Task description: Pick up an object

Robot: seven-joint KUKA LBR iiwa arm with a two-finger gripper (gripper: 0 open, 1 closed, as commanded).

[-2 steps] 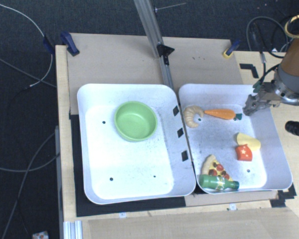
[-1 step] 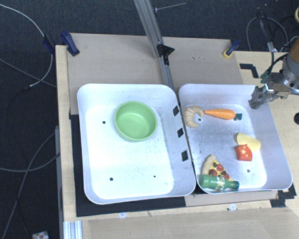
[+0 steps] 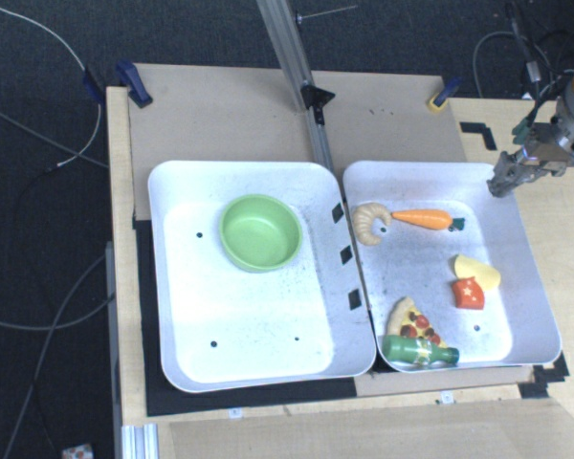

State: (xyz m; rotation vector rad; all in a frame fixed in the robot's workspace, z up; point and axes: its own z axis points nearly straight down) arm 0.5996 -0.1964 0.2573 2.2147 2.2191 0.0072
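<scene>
**Toy food in the right bin, gripper off its far corner**

Across the right bin [image 3: 517, 256] lie a carrot [image 3: 421, 219], croissant [image 3: 370, 222], cheese-and-red piece [image 3: 473, 282], pizza slice [image 3: 413, 321] and green bottle [image 3: 417, 353]. A green bowl [image 3: 259, 231] sits in the left bin [image 3: 182, 285]. Nothing covers the carrot; the gripper [image 3: 509, 178] hovers to its upper right, well apart.

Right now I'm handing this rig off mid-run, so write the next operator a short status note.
Gripper: above the right bin's far right corner, nothing seen in it.
Right bin: croissant, carrot, yellow-and-red piece, pizza slice, green bottle.
Left bin: green bowl.
Done: no pick yet.
Left: lower onto one object, probably the nearby carrot, and lift it.
</scene>
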